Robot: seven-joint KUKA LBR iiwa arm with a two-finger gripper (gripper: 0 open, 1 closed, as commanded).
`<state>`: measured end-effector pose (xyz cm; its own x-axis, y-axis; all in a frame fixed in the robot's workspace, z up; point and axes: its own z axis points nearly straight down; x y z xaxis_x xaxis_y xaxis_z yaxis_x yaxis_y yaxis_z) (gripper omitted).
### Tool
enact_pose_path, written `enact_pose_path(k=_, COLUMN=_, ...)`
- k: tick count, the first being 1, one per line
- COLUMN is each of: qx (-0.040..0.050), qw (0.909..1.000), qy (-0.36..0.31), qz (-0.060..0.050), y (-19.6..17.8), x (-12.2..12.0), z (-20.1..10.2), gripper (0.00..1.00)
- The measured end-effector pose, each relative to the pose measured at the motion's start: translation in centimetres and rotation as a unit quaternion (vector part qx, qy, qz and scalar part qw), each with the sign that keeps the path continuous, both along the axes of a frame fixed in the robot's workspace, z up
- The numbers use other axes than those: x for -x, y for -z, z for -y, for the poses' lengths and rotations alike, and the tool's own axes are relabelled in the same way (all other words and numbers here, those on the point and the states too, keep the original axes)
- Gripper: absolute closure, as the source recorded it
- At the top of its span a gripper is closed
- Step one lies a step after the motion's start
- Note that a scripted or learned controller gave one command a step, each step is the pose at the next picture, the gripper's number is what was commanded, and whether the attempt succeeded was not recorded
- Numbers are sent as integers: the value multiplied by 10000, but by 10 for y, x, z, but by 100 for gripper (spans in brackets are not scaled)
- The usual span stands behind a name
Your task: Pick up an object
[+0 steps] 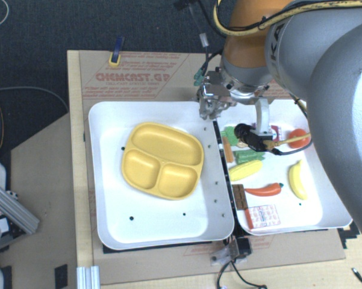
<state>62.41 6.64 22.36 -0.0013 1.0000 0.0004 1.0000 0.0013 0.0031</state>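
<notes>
Your gripper hangs over the far end of the seam where the two bins meet, and from this slanted view you cannot tell its state or whether it has anything in it. That spot puts it just off the nearest pile, probably so it can drop onto the cluttered right bin.

Nearer the camera and to the right of the gripper lie the candidates, all small, smooth plastic play food. A green pepper sits closest, touching a yellow corn cob just beyond it. Further on lies a curved red chili, glossy and slim. A pale yellow banana lies apart from the rest, so it looks the easiest to reach.

To the gripper's left, in the left bin, a moulded yellow divided plate rests flat; its broad, shallow shape would probably be awkward for two fingers.
</notes>
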Motion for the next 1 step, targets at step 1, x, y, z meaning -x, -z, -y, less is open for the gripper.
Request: enact_pose_path(k=1, qx=4, qw=10000, qy=11, qz=-33, y=6, x=12, z=3, gripper=100)
